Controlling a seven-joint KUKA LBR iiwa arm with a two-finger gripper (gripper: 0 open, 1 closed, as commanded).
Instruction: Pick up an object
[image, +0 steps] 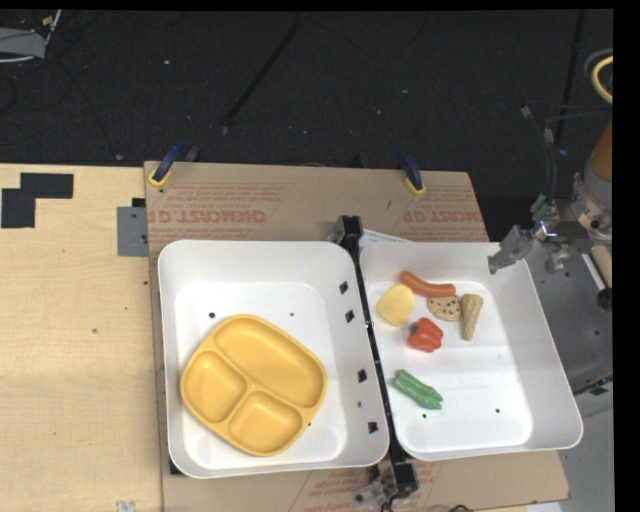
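The right bin (545, 400) holds several toy foods in its far left part: a yellow lemon-like piece (396, 304), an orange sausage (428, 286), a brown cookie (446, 307), a tan cone (469, 314) and a red pepper (425, 335). A green pepper (416, 390) lies alone nearer the front. My gripper (530, 258) hangs above the bin's far right rim, to the right of the food cluster. It is open, with nothing between its fingers.
The left bin (190, 270) holds a yellow three-compartment plate (254, 382). A black divider (365, 340) runs between the two bins. Blue and yellow clamps (410, 172) pin the cardboard at the back. The right bin's front and right floor is bare white.
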